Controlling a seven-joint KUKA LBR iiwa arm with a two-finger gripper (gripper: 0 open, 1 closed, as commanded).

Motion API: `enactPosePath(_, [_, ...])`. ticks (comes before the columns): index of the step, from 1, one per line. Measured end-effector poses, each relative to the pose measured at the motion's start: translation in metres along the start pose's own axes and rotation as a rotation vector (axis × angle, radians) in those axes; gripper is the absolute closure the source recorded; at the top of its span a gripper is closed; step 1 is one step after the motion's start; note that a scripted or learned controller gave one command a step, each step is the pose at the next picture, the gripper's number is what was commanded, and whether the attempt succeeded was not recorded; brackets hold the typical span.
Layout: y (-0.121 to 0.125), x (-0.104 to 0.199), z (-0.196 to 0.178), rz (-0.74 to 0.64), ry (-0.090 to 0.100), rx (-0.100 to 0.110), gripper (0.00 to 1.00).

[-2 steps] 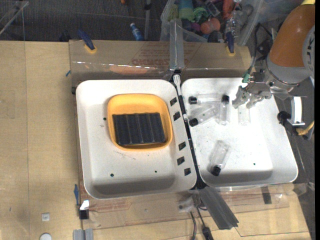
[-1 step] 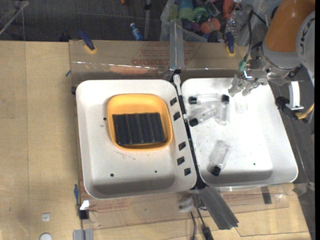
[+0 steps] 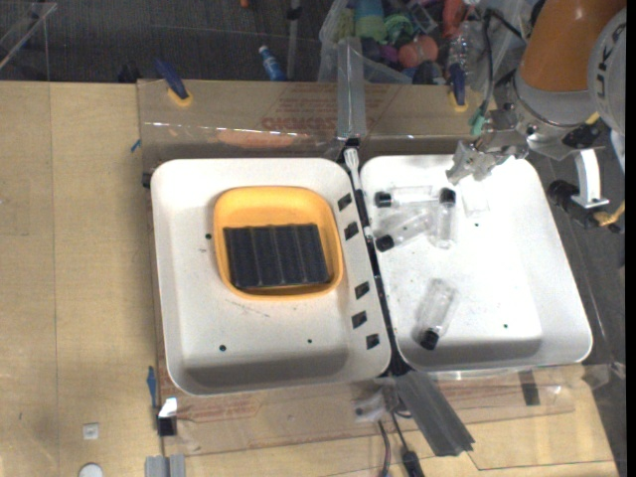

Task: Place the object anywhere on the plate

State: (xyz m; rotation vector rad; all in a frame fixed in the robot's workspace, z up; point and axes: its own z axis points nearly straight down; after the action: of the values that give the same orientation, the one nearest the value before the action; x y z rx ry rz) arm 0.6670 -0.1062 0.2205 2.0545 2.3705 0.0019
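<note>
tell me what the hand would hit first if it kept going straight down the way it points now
Probably the clear tube with the black cap, just below the hand in the right bin. Depth is hard to judge from this slanted view, so it might meet the bin floor beside it.

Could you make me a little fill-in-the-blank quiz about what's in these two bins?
1. The yellow plate sits in the ____ bin.
2. The clear vials lie in the ____ bin.
3. The dark ridged insert rests on the ____.
4. The gripper is above the right bin's ____ edge.

Missing words: left; right; plate; far
</note>
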Motion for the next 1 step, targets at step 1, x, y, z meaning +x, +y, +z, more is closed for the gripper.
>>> enactPosePath(1, [0.0006, 0.0041, -0.0281, -0.038, -0.001, 0.000, 1.00])
